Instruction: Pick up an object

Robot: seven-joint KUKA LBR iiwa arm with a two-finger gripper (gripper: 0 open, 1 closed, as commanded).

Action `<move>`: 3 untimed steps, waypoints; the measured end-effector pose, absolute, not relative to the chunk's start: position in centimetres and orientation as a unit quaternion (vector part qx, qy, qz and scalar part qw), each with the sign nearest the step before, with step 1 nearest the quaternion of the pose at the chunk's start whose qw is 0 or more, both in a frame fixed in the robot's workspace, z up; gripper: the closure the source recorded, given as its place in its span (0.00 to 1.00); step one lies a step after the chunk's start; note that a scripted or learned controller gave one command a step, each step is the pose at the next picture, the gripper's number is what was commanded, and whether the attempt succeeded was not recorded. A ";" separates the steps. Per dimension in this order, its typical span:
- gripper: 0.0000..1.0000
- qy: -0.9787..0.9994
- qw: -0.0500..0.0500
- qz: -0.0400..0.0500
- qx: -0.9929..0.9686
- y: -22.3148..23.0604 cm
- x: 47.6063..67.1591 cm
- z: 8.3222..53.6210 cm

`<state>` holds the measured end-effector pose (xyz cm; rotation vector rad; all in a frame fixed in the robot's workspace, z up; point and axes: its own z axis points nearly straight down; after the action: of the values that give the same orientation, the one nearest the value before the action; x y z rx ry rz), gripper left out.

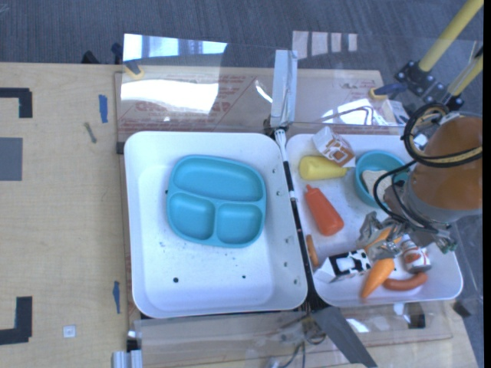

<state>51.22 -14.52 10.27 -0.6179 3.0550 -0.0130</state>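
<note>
In right bin [453, 282]: jaws [387, 240] state unclear | beside tapered orange carrot [376, 276]

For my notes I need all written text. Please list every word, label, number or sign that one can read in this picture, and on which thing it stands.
No text can be read with certainty.
Red print on the clear panel behind the bins: too blurred to read.
Red-and-white packet in the right bin: print too small.
Black-and-white patterned object: a pattern, no letters readable.
</note>
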 end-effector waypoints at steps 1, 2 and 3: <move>1.00 0.944 0.008 -0.004 -0.331 -11.2 53.9 9.0; 1.00 0.957 0.009 -0.003 -0.289 -8.8 57.8 24.9; 0.00 0.958 0.004 0.000 -0.288 -8.8 57.6 24.3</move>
<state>57.58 -8.84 24.34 -0.9028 3.0016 -0.0005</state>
